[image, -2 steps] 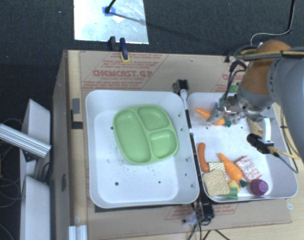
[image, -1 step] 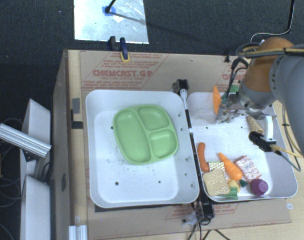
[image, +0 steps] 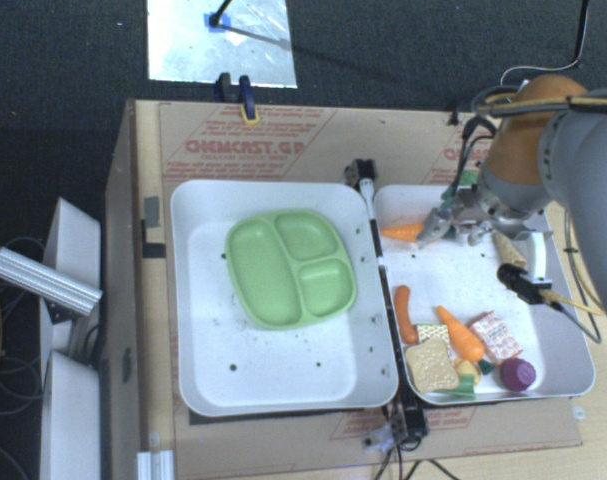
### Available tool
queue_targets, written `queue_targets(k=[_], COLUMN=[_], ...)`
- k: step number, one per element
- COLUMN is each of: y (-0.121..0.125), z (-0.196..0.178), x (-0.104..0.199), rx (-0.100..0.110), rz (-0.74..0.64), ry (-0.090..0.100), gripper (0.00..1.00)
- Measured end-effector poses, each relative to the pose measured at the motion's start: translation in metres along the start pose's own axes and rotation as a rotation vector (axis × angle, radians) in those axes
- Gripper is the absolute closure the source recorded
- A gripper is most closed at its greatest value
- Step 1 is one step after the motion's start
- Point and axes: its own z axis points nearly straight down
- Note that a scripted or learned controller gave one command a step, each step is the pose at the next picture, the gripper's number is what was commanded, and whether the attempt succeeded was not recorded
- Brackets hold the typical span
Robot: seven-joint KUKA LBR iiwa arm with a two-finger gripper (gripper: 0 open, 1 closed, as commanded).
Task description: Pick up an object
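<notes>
A grey robot arm reached in from the right over the right bin (image: 583, 368). Its gripper (image: 445, 224) sat low near the bin's far edge, just beside an orange carrot (image: 403, 233); I cannot tell its state. More toy food lay at the bin's near end. The left bin (image: 203, 368) held a green divided plate (image: 291, 268).
</notes>
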Motion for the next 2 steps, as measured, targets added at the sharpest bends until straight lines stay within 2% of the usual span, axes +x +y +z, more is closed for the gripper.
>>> queue_targets(k=[1,2], y=[0.0229,0.0218], z=[0.0151,0.0062], x=[-0.0524,-0.0533], rx=[0.037,0.042], rz=[0.006,-0.001], ry=[0.019,0.015], gripper=[0.00,1.00])
